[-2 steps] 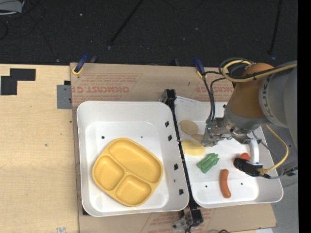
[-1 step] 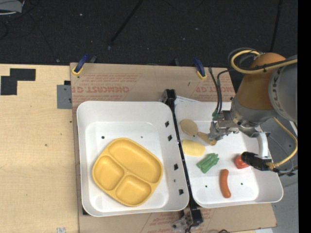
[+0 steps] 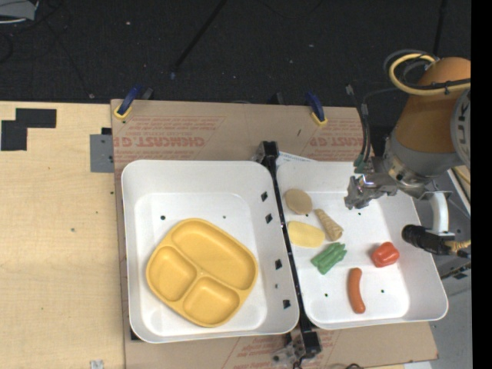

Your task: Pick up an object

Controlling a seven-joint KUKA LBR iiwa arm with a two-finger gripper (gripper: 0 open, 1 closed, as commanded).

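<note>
Pincer (image 3: 360,194) hangs over right bin's (image 3: 430,302) upper part, nothing visibly held; spread or pressed together we cannot tell | nearest target: cone (image 3: 330,224) beside yellow piece (image 3: 305,234) | judged light, rigid, slick plastic | grip across cone's wider end.

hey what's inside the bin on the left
The left bin holds a yellow divided tray with three compartments, lying flat toward its front. Whatever part of the bin floor lies under the tray is covered and cannot be seen.
</note>
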